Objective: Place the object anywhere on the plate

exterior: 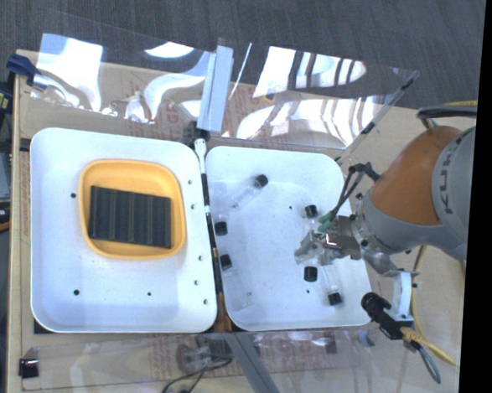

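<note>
Arm over right bin, reaching in from the right.
End effector (316, 245) sat low near small clear vials (245, 191); grip state unreadable. Yellow plate (134, 180) lay in left bin.

The tool (314, 245) sits low over the right bin (255, 310), its metal parts too small and cluttered to tell what, if anything, is between them. The arm (414, 195) is cut off at the right and covers that bin's right rim. Small clear vials (245, 191) are nearly lost against the white.
</note>
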{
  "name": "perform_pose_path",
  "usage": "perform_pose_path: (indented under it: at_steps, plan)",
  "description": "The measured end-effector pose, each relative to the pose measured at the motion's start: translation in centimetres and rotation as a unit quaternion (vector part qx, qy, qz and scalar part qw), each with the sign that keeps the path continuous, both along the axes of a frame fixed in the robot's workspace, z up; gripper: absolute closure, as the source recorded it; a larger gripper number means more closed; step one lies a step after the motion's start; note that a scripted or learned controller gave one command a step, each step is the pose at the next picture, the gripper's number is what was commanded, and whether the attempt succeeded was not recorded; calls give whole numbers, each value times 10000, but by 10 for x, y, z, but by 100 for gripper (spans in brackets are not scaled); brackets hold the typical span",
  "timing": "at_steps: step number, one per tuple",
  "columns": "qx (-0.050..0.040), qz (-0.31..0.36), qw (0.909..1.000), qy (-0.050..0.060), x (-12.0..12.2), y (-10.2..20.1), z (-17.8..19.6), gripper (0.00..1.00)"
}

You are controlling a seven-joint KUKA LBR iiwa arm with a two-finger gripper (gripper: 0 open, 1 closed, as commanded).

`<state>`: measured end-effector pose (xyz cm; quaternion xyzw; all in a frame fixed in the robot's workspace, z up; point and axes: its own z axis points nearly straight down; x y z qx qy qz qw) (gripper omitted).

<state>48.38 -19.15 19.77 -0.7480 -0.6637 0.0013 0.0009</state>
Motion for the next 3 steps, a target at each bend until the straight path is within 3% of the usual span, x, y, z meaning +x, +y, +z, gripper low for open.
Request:
perform_pose_path:
  at_steps: [1, 2, 3]
  plan:
    - [20, 1235, 9923, 14, -8, 69, 0, 100]
    - [7, 2415, 9704, -4, 21, 116, 20, 100]
    - [14, 2983, 9545, 1, 2, 144, -7, 100]
